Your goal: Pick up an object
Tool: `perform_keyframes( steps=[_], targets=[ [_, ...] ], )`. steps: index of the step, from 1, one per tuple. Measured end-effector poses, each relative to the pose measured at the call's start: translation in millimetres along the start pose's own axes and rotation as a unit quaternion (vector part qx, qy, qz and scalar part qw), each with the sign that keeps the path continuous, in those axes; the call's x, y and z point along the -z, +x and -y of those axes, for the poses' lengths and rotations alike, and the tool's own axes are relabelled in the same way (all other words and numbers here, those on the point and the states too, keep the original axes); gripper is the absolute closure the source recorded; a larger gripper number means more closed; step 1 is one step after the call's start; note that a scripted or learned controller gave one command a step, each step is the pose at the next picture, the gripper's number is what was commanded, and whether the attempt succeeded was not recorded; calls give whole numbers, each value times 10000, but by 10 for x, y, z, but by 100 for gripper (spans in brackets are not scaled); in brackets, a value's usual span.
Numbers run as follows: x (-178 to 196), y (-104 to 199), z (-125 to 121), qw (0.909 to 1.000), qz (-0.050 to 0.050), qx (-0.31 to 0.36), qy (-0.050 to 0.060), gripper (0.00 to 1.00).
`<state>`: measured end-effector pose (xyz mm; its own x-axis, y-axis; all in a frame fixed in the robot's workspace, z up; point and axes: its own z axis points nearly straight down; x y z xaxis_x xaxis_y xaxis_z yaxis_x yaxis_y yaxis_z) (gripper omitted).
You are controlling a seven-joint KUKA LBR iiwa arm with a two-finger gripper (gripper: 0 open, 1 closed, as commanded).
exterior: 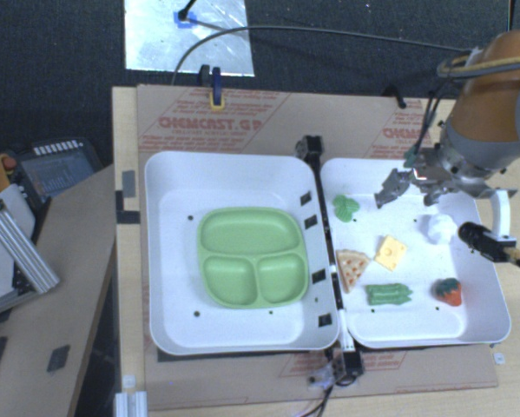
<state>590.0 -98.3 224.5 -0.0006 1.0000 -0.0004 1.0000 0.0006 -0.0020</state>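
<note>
The right bin [481, 324] holds several small toy foods: a green broccoli piece [345, 207], a yellow cheese wedge [391, 252], a tan waffle slice [352, 268], a green pea pod [388, 294], a red strawberry [450, 292] and a white lump [437, 227]. My gripper [412, 190] hangs over the far part of this bin, between the broccoli and the white lump. It is open, its fingers spread, and nothing sits between them.
The left bin [168, 233] carries a light green divided plate [249, 256]. A black clamp strip [322, 233] runs along the seam between the bins. A black and white fitting [488, 233] juts from the arm over the right bin's right side.
</note>
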Motion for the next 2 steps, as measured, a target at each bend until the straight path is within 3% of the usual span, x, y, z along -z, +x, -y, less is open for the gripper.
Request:
perform_keyframes(
  steps=[2],
  targets=[
    [-1011, -47, -27, 10000, -3, 0, 4, 0]
  ],
)
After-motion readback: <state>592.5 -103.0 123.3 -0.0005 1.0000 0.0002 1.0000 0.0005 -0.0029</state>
